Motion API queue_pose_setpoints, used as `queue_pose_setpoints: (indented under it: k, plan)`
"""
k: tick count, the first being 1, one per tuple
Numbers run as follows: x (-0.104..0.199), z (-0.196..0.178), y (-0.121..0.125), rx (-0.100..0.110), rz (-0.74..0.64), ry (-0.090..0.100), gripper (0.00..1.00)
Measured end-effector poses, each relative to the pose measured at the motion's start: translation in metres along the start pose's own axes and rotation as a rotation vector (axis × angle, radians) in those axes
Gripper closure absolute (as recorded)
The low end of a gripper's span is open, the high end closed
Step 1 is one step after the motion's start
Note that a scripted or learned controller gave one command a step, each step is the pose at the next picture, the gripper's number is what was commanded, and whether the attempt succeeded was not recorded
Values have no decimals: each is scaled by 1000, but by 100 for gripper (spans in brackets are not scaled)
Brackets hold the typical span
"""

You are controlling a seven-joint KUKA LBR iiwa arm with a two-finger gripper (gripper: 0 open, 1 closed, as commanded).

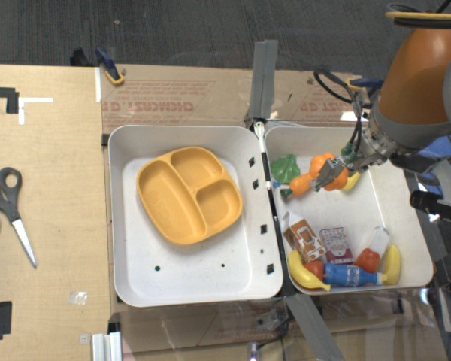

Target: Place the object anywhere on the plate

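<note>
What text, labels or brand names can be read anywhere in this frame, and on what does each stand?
Red print on the cardboard sheet behind the bins: shows mirrored or upside down, too faint to read.
Red print on the cardboard behind the right bin: same, unreadable.
Red and white packet: print too small to read.
Brown carton: picture and print too blurred.
Blue bottle: label unreadable.

The arm [421,81] enters at three o'clock: a broad rounded orange band above a grey wrist section. Black cables loop off its eleven o'clock side. The two-finger gripper [332,173] below is dark, narrow and partly metallic.
</note>
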State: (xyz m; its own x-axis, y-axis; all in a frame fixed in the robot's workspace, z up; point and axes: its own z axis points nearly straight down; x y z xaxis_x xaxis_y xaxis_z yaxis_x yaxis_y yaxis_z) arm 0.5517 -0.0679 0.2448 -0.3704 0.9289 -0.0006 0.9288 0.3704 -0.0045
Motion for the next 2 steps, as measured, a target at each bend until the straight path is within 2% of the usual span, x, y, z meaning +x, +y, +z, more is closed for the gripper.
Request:
queue_pose_setpoints:
  k: [1,2]
  plan:
    - [66,54,18,-2,-149,0,100]
    - [110,22,75,-2,-161,0,100]
